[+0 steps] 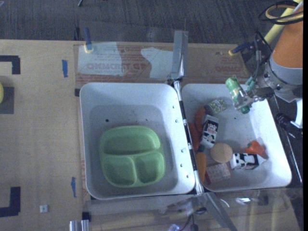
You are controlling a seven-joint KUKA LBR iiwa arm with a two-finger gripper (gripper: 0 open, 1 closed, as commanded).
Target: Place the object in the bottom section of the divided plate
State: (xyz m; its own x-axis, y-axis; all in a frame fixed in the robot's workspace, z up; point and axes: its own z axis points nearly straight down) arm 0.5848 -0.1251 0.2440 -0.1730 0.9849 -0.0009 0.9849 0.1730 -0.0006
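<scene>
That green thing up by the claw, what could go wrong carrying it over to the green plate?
1. The green object sits at the claw above the right bin; a loose grip could drop it onto the toys below.
2. The route to the divided plate crosses the rims between the bins, where it may snag.
3. The plate's sections are small, so it might land in the wrong one.

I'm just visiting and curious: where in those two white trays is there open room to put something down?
Left bin: bare floor behind the green divided plate and along its left wall; the plate's sections are bare too. Right bin: crowded with toys, from the milk carton to the round wooden piece; only its far-left corner is free.
</scene>
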